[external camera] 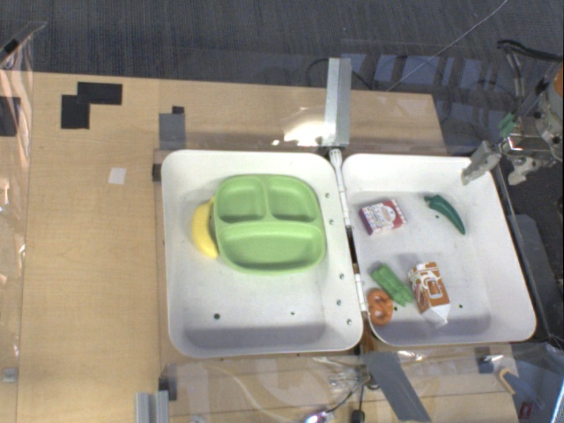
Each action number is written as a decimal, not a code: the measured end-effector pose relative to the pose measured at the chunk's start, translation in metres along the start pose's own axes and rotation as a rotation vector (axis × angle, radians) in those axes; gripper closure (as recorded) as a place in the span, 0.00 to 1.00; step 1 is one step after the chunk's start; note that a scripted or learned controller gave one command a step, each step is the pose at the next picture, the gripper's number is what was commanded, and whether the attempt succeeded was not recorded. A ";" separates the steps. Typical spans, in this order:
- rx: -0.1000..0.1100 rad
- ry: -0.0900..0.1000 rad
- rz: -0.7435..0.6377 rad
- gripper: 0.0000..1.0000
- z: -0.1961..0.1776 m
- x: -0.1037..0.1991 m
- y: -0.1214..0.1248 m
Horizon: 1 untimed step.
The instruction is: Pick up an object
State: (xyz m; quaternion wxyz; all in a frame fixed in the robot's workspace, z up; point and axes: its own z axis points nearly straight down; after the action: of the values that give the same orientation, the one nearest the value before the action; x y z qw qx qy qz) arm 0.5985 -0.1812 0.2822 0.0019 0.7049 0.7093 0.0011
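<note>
The right bin [507, 263] holds a purple and white packet [382, 216], a dark green pepper [445, 211], a light green pod [390, 285], a brown pretzel [380, 305] and an orange and white carton [429, 289]. My gripper [499, 166] hangs over the bin's far right corner. It is open, with nothing between its fingers. It sits to the right of and beyond the pepper, apart from every object.
The left bin [185, 307] carries a green divided plate [267, 222] with a yellow banana [204, 229] tucked against its left side. A metal post [338, 104] stands behind the seam between the bins. Cables run at the back right.
</note>
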 end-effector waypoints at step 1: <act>0.003 0.001 0.010 0.00 0.161 0.031 -0.034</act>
State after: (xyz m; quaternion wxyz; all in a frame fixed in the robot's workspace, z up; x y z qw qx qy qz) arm 0.5647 -0.1511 0.1211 0.0006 0.7084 0.7058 0.0006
